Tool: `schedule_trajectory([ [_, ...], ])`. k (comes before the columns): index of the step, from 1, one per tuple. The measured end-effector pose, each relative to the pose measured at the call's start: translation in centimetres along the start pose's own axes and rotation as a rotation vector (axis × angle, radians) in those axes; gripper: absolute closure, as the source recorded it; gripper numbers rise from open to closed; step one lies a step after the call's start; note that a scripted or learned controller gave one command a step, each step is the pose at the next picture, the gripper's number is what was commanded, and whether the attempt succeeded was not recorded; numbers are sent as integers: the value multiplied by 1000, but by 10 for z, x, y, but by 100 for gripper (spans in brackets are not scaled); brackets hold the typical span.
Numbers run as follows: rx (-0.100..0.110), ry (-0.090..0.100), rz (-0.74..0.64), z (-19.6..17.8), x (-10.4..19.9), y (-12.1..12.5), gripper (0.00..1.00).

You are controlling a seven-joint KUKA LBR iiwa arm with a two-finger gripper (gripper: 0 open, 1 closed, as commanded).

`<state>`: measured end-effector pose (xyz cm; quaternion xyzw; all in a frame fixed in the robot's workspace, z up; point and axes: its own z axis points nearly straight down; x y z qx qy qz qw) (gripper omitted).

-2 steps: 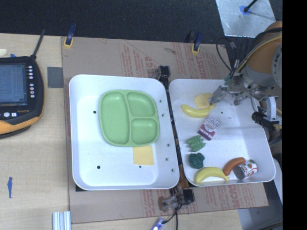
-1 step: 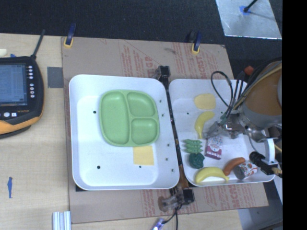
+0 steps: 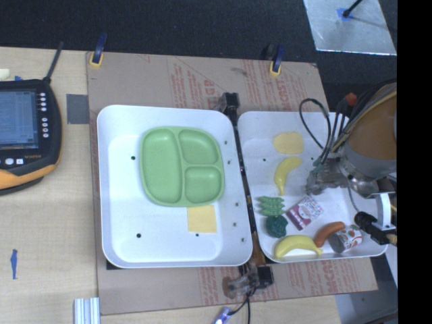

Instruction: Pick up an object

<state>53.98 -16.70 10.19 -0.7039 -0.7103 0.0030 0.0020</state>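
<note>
Small red-and-white printed packet (image 3: pixel 305 212) lies in the right white bin (image 3: pixel 260 181), just below the metal gripper (image 3: pixel 322 179); whether it's gripping anything, I can't tell from here.

We see both white bins (image 3: pixel 115 181) as smooth glossy plastic. Green divided plate (image 3: pixel 181 165) in left bin: matt plastic. Yellow square (image 3: pixel 202 219) just below plate: flat, dull. Right of plate, banana (image 3: pixel 285 172) & sausage (image 3: pixel 329 231): shiny plastic. Bench (image 3: pixel 47 248): pale wood-look; brown cardboard sheet (image 3: pixel 169 79) under bins, matt.
</note>
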Motion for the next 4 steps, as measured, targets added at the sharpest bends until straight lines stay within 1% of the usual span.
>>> schedule_trajectory([
  [1, -5, 2, 3, -79, 67, 23, 100],
  [2, -4, 1, 4, -78, 66, 23, 0],
  [3, -2, 0, 4, 11, 41, 90, 0],
  [4, -6, 1, 6, -35, 11, 117, 0],
])
